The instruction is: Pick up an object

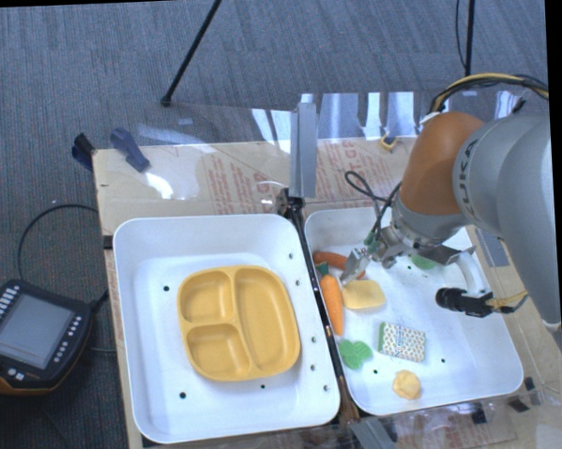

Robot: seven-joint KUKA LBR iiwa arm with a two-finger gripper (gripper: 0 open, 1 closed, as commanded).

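Note:
My gripper point(358, 265) hangs low over the upper left of the right bin point(475, 349), reaching in from the right. Just below it lies a pale yellow slab point(364, 296). An orange carrot point(333, 304) lies to the lower left of the gripper, along the bin's left wall. A small red-orange piece point(330, 259) sits just left of the gripper. I see nothing held in the gripper.
Further down the right bin lie a green leafy piece point(355, 354), a green-dotted pale block point(402, 341) and a yellow lump point(407, 384). A small green-and-white item point(424, 259) sits under the wrist. The left bin point(149, 385) holds a yellow divided plate point(239, 321).

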